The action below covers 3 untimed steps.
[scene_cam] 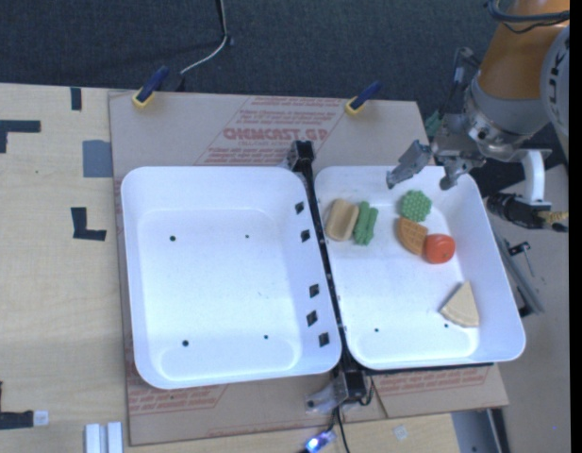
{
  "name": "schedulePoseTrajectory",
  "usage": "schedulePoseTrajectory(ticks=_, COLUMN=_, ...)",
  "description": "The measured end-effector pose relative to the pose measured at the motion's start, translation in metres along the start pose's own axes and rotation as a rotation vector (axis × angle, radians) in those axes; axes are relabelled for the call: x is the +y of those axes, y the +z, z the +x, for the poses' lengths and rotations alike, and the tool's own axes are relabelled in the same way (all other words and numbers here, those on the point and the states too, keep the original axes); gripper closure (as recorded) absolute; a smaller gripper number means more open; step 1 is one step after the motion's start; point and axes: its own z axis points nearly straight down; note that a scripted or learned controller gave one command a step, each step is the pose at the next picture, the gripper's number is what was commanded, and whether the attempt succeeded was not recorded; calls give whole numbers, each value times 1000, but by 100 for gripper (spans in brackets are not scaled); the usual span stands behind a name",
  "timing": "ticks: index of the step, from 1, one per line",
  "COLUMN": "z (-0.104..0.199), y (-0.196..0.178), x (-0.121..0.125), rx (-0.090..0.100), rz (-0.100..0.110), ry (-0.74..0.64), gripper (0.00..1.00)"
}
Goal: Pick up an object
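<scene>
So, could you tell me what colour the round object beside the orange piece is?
Red, seen clearly in the camera view.

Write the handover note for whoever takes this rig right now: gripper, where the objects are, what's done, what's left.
Gripper: open, holding nothing, hovering over the right bin's far edge, just above the green bumpy piece.
Objects, all in the right bin: tan bread-like piece and green ridged piece side by side near the divider; orange piece touching a red tomato-like piece; pale wedge near the front right.
Left bin: no objects.
Done: nothing picked.
Left: descend, grasp one object, lift.
</scene>
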Motion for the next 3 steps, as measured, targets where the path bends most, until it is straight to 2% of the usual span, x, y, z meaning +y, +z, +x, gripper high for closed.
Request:
schedulePoseTrajectory(ticks=1, z=-39, y=158, x=39, rx=1, rz=-1, ry=1, gripper=0)
schedulePoseTrajectory(ticks=2, z=-76, y=178, x=43, rx=-4, rz=-4, ry=2, gripper=0)
schedulePoseTrajectory(ticks=3, z=-57, y=180, x=42, rx=-4, rz=-6, ry=-1, gripper=0)
